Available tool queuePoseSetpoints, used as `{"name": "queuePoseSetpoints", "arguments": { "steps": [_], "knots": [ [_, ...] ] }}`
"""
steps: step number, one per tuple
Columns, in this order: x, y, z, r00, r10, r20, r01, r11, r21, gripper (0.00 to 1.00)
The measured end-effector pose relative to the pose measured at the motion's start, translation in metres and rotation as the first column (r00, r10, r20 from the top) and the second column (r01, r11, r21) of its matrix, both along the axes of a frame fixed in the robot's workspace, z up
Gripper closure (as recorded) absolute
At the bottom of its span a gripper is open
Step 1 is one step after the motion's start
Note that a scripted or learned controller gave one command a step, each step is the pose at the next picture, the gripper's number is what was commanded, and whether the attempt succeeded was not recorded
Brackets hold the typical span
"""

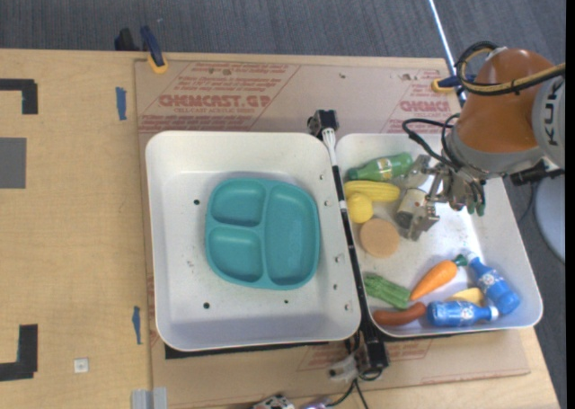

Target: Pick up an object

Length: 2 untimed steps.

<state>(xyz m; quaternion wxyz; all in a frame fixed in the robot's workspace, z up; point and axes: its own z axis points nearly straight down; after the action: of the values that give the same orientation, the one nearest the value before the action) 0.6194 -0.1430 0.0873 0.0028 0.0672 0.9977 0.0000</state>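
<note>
Whether the gripper [416,214] is open cannot be told; it should descend squarely over the tan disc [378,238], avoiding the corn [370,191].

Arm [503,102] cut off at the surface's right edge. Tool [420,211] finger state unreadable. Green bottle [382,167] partly hidden behind tool body. Blue bottle [460,313] labels too small to read.

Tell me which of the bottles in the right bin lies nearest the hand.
The green bottle, at the bin's far edge just left of the hand. The two blue bottles lie at the near right corner, much farther off.
</note>
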Motion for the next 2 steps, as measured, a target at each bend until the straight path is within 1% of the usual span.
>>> {"name": "queuePoseSetpoints", "arguments": {
  "steps": [1, 2],
  "knots": [
    [0.0215, 0.0078, -0.0002, 0.943, 0.331, -0.021, -0.331, 0.944, -0.002, 0.00],
    [0.0273, 0.0083, 0.0006, 0.852, 0.523, -0.014, -0.524, 0.852, -0.008, 0.00]
  ]
}}
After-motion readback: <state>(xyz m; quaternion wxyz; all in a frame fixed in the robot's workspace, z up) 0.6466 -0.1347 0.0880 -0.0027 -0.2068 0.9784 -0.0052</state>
